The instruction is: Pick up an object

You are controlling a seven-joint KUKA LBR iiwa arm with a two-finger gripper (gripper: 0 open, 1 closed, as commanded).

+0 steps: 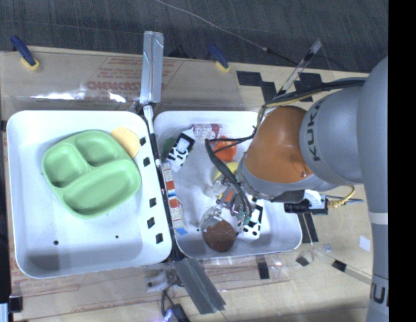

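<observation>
Two white bins sit side by side on the bench: the left bin [20, 200] and the right bin [194, 247]. The left one holds one green divided plate [90, 173] and one yellow piece [126, 139] touching the plate's upper right edge. The right bin holds several small things: one black-and-white package [181, 149] near its upper left corner, one red-and-white wrapper [206, 131] by the top wall, one orange item [225, 151] partly under the arm, one yellow bit [221, 173] beside it, one brown ball [220, 235] near the bottom wall, and one black-and-white card [253, 221] just right of the ball. The single arm [315, 146] reaches in from the right, and its gripper [227, 205] hangs low in the right bin, just above the brown ball. The fingertips are tangled with wires and a clear, glassy shape, so how far they are parted cannot be told, nor whether anything sits between them. The arm's orange band hides much of the bin's right half.
</observation>
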